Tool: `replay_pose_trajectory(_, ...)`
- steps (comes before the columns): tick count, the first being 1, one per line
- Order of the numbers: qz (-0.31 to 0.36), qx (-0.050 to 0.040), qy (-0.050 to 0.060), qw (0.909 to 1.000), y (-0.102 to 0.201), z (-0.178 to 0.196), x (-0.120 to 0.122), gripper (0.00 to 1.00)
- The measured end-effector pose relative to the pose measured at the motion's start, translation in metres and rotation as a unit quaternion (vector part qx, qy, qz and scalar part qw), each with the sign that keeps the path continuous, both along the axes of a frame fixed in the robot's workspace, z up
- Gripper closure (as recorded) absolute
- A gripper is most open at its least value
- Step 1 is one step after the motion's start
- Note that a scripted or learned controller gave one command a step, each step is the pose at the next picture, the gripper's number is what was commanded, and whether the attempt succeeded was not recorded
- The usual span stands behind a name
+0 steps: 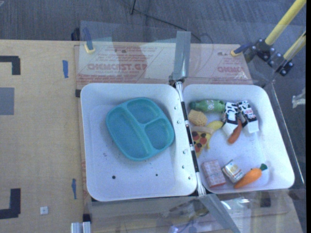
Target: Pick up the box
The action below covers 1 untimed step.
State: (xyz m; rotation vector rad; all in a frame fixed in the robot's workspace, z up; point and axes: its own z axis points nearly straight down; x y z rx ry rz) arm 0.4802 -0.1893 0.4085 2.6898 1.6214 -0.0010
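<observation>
A pink rectangular box (pixel 213 173) lies flat near the front edge of the right bin (pixel 272 144). Right beside it sits a smaller tan and white box (pixel 233 171), tilted and touching a large orange carrot (pixel 250 176). Two black-and-white cartons (pixel 240 113) stand toward the back of the same bin, with a small orange carrot (pixel 234 134) leaning against them.
The right bin's back left holds a green bottle (pixel 208 106), a corn cob (pixel 197 117), a banana (pixel 215 126) and a pizza slice (pixel 200 140). A teal divided plate (pixel 140 128) lies in the left bin (pixel 97 174). A yellow stand (pixel 286 18) rises at the top right.
</observation>
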Motion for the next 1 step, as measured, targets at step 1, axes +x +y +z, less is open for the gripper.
replay_pose_trajectory(1, 0.001, -0.0011, 0.000, 1.0000, 0.0008, 0.0100, 0.0013, 1.00)
